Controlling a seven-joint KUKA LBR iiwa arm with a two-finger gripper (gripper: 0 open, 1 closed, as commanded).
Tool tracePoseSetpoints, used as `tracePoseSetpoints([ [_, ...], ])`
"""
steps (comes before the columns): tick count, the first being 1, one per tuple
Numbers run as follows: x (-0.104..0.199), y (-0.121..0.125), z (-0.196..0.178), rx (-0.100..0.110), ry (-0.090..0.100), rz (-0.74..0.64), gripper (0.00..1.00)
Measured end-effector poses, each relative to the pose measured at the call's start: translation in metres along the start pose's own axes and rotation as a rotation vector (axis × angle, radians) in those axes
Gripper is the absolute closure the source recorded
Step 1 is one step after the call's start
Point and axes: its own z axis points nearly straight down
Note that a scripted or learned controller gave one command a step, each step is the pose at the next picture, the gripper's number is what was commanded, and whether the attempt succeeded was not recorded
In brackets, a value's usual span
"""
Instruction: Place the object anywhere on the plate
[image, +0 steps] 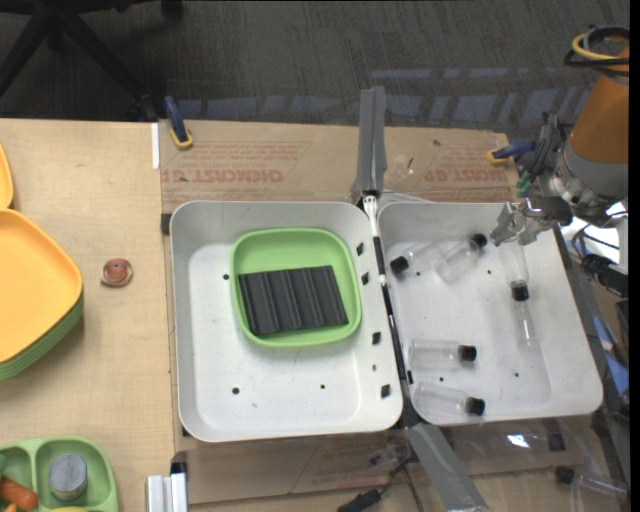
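A green square plate (343, 262) sits in the left white bin (200, 330). A dark grey ribbed slab (292, 299) lies flat on it, filling most of its middle. Several clear vials with black caps lie in the right bin (560, 380): one near the divider (425, 262), one upright along the right side (521, 312), and two at the front (440, 352) (448, 402). My gripper (518, 224) hangs over the back right corner of the right bin, close to another small vial (468, 248). I see nothing held in it.
The grey arm with its orange band (600, 125) comes in from the upper right. Orange plates (35, 290) are stacked at the left on the bench, with a small red knob (117, 271) beside them. A green compartment tray (55, 475) sits at the front left.
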Motion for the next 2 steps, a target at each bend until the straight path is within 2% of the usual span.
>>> tracePoseSetpoints([
  [1, 0.0, 0.0, 0.0, 0.0, 0.0, 0.0, 0.0],
  [2, -0.043, 0.003, -0.03, -0.001, -0.001, 0.172, 0.0],
])
